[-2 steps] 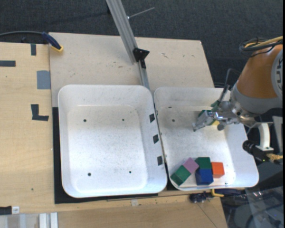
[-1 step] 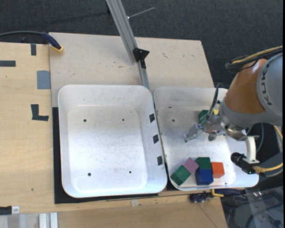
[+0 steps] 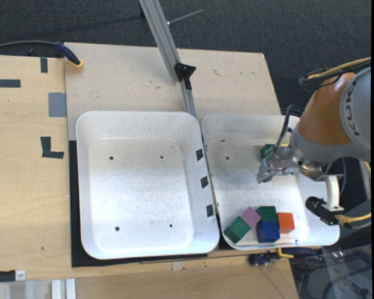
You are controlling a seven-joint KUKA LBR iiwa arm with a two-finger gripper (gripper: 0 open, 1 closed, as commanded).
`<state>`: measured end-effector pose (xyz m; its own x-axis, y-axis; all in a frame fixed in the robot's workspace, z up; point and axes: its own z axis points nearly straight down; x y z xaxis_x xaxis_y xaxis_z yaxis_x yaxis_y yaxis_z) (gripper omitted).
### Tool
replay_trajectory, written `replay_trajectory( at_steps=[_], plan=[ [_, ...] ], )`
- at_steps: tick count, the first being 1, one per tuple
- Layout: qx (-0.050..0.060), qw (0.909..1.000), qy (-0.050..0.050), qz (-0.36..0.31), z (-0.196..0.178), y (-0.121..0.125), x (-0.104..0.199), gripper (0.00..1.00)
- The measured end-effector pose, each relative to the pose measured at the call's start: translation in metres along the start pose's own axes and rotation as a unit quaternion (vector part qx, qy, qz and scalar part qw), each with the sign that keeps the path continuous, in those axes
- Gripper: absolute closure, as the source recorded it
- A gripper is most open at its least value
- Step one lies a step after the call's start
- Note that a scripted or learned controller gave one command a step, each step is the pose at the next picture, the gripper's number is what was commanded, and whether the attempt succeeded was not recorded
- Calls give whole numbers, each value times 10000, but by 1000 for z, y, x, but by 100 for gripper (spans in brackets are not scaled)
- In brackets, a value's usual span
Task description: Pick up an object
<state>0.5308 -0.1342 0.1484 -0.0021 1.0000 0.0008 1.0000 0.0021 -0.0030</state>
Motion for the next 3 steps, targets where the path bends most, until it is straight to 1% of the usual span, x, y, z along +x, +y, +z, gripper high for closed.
replay_trajectory(
  at_steps=[1,2,3],
  plan=[
    [-34,10000,-10,3,-49,10,-1,100],
    [-39,10000,-10,2,-100,11,-1,100],
    [-16,10000,6,-22,-107,11,50,100]
  ],
)
